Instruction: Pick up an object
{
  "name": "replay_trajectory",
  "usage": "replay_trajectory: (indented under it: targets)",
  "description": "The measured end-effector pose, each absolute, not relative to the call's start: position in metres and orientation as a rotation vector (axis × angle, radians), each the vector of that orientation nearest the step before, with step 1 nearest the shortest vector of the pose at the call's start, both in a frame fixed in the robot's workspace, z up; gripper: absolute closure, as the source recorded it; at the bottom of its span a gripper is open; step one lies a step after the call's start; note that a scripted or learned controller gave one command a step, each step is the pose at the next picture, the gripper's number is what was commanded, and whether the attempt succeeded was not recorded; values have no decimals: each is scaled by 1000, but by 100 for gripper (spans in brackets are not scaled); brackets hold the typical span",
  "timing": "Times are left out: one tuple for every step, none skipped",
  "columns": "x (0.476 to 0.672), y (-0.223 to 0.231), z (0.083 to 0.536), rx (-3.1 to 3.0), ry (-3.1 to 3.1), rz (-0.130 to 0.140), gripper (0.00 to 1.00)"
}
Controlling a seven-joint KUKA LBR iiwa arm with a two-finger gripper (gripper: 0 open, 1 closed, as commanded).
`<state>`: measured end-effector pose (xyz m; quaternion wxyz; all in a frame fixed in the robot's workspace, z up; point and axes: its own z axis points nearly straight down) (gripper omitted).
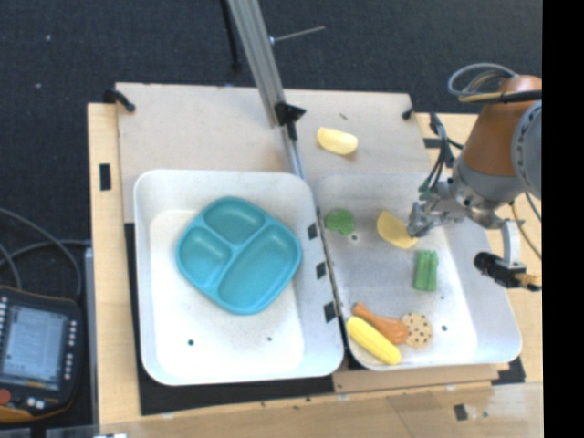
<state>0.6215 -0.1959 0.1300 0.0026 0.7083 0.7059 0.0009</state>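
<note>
Left bin: blue tray, untouched. Right bin: yellow piece at centre. Gripper touching piece's 2 o'clock edge; jaw state: cannot tell. Step: grasp approach. Next: confirm grip, then lift.

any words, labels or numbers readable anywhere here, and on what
None can be read.
Pendant screen at the lower left: lit, whatever it displays is too small and blurred.
Blue divided plate, the white bins and the toy foods: no print visible.
</note>
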Motion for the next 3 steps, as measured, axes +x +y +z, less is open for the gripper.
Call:
replay_trajectory:
  targets:
    - [631, -201, 191, 2214, 2218, 6, 100]
    - [635, -207, 237, 2214, 2220, 4, 100]
    - [636, -209, 288, 2214, 2220, 5, 100]
